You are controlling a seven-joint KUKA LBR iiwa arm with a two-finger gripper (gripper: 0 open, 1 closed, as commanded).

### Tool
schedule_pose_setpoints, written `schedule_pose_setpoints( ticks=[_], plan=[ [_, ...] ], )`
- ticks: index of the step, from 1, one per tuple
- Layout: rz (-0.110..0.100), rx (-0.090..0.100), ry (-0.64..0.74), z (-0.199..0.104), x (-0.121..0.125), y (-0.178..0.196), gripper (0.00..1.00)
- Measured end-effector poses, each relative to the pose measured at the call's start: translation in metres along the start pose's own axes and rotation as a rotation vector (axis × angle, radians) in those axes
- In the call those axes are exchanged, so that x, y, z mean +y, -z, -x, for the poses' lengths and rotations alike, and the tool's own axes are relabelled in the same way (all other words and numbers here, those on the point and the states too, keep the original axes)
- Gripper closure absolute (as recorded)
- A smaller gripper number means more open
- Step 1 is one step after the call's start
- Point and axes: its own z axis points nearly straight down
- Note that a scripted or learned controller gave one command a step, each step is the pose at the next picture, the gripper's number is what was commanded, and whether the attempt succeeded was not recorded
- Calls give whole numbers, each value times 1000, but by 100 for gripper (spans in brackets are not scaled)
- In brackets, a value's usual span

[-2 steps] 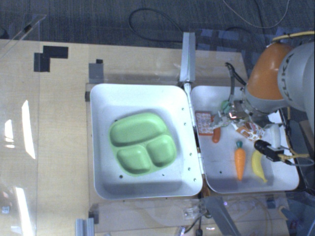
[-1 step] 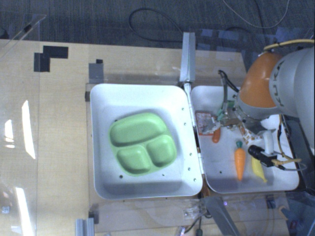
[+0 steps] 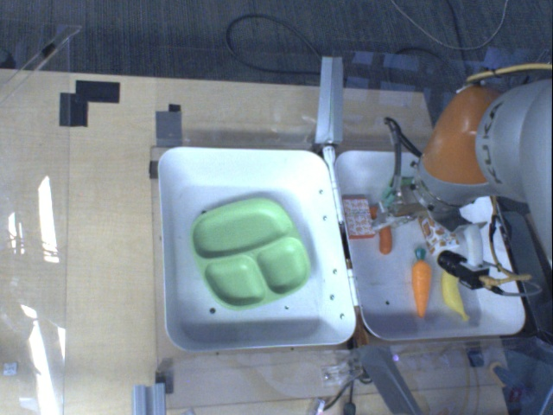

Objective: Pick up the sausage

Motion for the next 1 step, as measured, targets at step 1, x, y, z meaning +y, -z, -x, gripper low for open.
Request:
schedule_pose_setpoints(
  ticks=[1],
  plan=[
    [-16,-2,46,-2,58,81,100]
  ],
)
